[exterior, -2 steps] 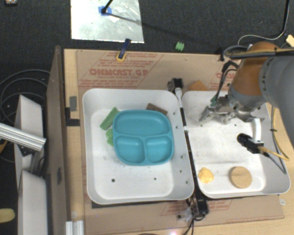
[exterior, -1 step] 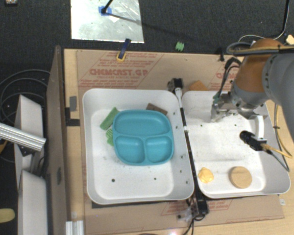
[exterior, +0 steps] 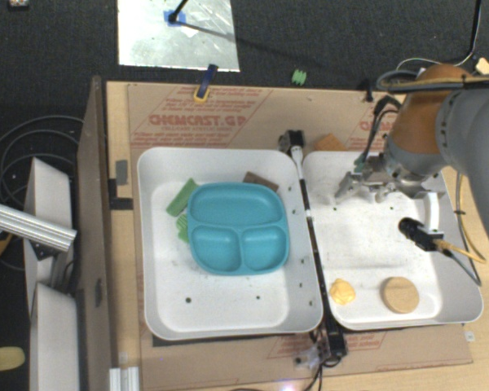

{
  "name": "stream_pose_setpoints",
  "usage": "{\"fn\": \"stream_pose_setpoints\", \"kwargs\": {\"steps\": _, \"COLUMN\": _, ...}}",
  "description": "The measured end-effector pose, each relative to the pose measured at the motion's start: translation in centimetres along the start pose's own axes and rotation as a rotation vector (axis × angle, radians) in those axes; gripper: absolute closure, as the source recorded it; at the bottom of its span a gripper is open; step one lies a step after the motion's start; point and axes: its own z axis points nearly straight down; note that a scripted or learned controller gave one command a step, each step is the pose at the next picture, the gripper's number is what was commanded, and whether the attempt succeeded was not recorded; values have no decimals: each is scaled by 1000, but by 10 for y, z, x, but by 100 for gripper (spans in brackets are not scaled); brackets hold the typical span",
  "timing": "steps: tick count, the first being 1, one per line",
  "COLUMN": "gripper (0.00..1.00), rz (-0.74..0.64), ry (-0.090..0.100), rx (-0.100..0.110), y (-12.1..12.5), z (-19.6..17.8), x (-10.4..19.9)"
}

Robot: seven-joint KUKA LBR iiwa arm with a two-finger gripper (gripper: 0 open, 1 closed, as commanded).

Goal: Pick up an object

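My gripper (exterior: 365, 189) hangs over the back part of the right bin (exterior: 367, 243), its fingers spread open above bare white floor with nothing between them. Near the bin's front edge lie a small yellow lump (exterior: 342, 291) and a round tan disc (exterior: 401, 294), both well clear of the gripper. The left bin (exterior: 167, 292) holds a blue divided tray (exterior: 236, 226). A green piece (exterior: 181, 195) sticks out from under the tray's left side. A brown piece (exterior: 261, 181) shows at its back edge.
A black strip (exterior: 306, 218) runs between the two bins. A tan object (exterior: 330, 142) lies on the cardboard just behind the right bin. The arm (exterior: 440, 129) comes in from the right above that bin's back corner.
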Motion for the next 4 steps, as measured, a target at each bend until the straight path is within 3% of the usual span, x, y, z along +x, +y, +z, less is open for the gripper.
{"fn": "stream_pose_setpoints", "kwargs": {"steps": 1, "gripper": 0, "rz": 4, "ry": 1, "rx": 8, "y": -38, "z": 12, "x": 20}}
{"fn": "stream_pose_setpoints", "kwargs": {"steps": 2, "gripper": 0, "rz": 1, "ry": -2, "rx": -4, "y": 27, "z": 10, "x": -12}}
{"fn": "stream_pose_setpoints", "kwargs": {"steps": 3, "gripper": 0, "rz": -1, "ry": 2, "rx": 6, "y": -2, "z": 12, "x": 29}}
{"fn": "stream_pose_setpoints", "kwargs": {"steps": 4, "gripper": 100, "rz": 0, "ry": 0, "rx": 0, "y": 0, "z": 0, "x": 27}}
